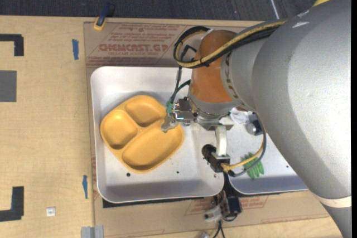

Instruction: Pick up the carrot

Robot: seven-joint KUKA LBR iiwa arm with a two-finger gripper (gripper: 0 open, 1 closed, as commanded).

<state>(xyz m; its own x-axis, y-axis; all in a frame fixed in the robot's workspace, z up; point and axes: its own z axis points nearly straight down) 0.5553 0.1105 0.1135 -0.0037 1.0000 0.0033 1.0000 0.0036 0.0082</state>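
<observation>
Yellow plastic catches our eye first in the camera view: a three-hollow dish (142, 132) lies in the left bin (106, 175). The grey arm (301, 103) covers most of the right bin (279, 184), and the tool (174, 115) sits at the dish's three o'clock edge; we cannot tell whether it is open or closed. Green leaves (255, 170), likely the carrot's top, peek from under the arm at the tool's four o'clock. We judge the risk plain: the tool stands well apart from the carrot and may close on the dish rim instead, or the dangling cables (245, 160) may snag.
</observation>
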